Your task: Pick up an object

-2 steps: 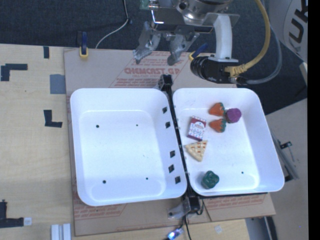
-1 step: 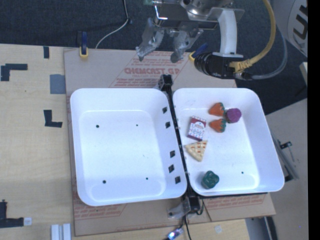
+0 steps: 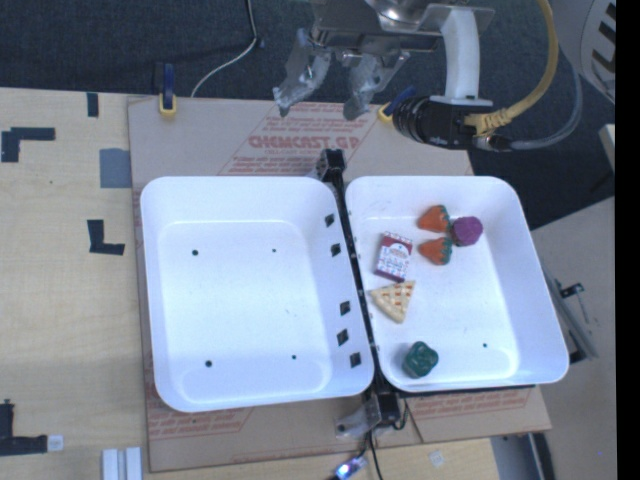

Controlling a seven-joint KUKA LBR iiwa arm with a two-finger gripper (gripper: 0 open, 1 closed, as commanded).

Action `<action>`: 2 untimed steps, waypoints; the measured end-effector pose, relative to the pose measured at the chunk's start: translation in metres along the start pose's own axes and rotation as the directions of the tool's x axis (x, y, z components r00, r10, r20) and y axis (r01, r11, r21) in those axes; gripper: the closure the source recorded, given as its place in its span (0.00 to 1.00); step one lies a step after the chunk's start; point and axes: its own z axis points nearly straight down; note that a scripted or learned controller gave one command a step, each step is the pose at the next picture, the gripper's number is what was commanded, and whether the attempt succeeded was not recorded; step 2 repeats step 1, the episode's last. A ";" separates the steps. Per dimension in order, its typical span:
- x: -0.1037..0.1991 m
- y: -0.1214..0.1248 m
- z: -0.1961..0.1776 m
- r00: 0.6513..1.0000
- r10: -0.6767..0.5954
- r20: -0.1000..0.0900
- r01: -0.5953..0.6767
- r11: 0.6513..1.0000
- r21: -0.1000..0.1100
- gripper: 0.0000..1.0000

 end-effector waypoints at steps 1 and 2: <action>0.001 0.000 -0.010 1.000 -0.002 0.000 0.002 1.000 0.001 1.00; 0.001 0.000 -0.010 1.000 -0.002 0.000 0.002 1.000 0.001 1.00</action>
